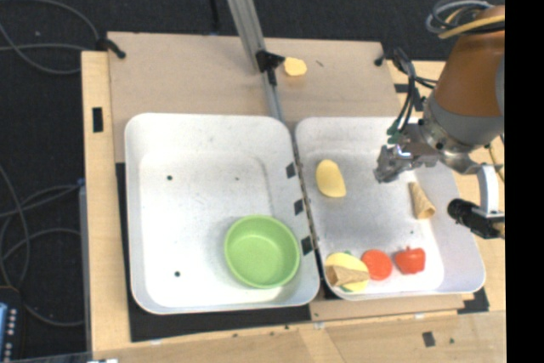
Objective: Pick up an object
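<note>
The table (195, 72) is carrying two shallow white bins side by side, with a slanted metal post (240, 0) rising from its far edge and a small yellow piece (295, 67) lying on the bare board just beside the post's foot. The left bin (170, 183) is holding a green bowl (262, 251), sitting upright near its front right corner. The right bin (357, 217) is holding the smaller things: a yellow lemon-like piece (331, 179) lying near its left wall, a tan cone (422, 201) lying toward the right, and along the front wall a yellow-and-tan piece (347, 271), an orange-red round piece (376, 264) and a red pepper-like piece (410, 260) sitting in a row. The grey arm (467, 89) is reaching in from the right, and the gripper (389, 166) is hanging over the right bin between the lemon-like piece and the cone, apart from both. How wide the fingers are standing cannot be told, and nothing is showing between them. No writing or label is readable anywhere.
</note>
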You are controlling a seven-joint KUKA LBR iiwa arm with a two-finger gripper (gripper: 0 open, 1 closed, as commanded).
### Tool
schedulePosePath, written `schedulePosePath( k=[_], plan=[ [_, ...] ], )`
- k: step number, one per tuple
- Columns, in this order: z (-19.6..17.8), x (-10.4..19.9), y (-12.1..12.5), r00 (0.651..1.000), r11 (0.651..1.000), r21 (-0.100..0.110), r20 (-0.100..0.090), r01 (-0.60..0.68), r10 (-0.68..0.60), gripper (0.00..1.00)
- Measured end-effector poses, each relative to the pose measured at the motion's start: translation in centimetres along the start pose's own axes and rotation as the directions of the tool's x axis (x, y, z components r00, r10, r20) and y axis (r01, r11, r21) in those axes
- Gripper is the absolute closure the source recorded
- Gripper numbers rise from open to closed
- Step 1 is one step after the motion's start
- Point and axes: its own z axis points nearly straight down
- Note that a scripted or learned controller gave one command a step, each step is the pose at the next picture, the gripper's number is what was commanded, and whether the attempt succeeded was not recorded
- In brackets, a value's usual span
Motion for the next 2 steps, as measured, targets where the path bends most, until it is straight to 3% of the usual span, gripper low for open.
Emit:
schedulePosePath(
  k=[1, 2],
  plan=[
    [0.3, 5.5, 1.1, 1.000, 1.000, 0.000, -0.001, 0.001, -0.001, 1.00],
    [-0.6, 10.5, 3.7, 1.000, 1.000, -0.003, -0.002, 0.002, -0.002, 1.00]
  ],
)
